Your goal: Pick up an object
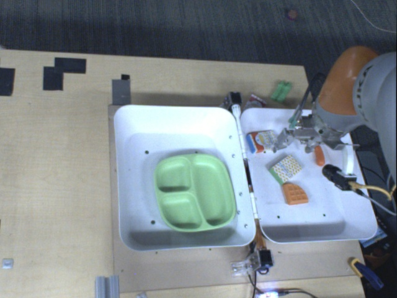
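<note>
Cardboard is the likely material of the small blue-and-orange packet, which lies flat in the right bin, just beside the claw on the side nearer the green tray. Whether the claw is spread or pressed together cannot be told. The packet is judged light, fairly stiff and crushable; take it across its short edges. A patterned card and an orange block lie in front of the claw, apart from it.
</note>
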Tool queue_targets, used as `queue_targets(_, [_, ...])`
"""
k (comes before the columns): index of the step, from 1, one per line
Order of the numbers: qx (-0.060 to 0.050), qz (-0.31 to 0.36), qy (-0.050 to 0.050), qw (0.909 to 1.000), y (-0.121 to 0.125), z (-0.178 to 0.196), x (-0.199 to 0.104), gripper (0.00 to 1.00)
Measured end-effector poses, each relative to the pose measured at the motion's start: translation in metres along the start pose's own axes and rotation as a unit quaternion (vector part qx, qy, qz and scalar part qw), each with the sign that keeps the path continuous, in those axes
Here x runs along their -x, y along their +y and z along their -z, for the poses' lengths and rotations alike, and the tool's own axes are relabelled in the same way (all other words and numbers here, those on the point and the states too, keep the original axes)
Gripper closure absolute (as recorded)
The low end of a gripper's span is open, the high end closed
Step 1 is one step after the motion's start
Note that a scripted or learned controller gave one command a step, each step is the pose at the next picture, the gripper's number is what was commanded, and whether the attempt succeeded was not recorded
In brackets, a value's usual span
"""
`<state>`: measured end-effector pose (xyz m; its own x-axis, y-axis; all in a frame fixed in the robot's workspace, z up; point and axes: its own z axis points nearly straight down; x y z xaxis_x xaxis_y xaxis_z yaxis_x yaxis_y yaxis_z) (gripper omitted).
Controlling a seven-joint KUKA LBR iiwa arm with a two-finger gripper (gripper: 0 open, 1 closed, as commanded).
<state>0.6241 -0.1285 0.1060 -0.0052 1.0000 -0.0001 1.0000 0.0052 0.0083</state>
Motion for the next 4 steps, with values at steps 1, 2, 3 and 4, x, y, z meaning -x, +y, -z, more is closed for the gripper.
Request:
queue_targets(1, [-0.002, 0.0, 0.0, 1.0, -0.007, -0.02, -0.035, 0.0])
queue_targets(2, [0.002, 0.001, 0.0, 1.0, -0.005, -0.008, -0.035, 1.0])
queue_targets(3, [0.002, 0.001, 0.0, 1.0, -0.005, -0.008, -0.035, 0.0])
queue_targets(4, [-0.001, -0.001, -0.001, 1.0, -0.045, -0.019, -0.039, 0.0])
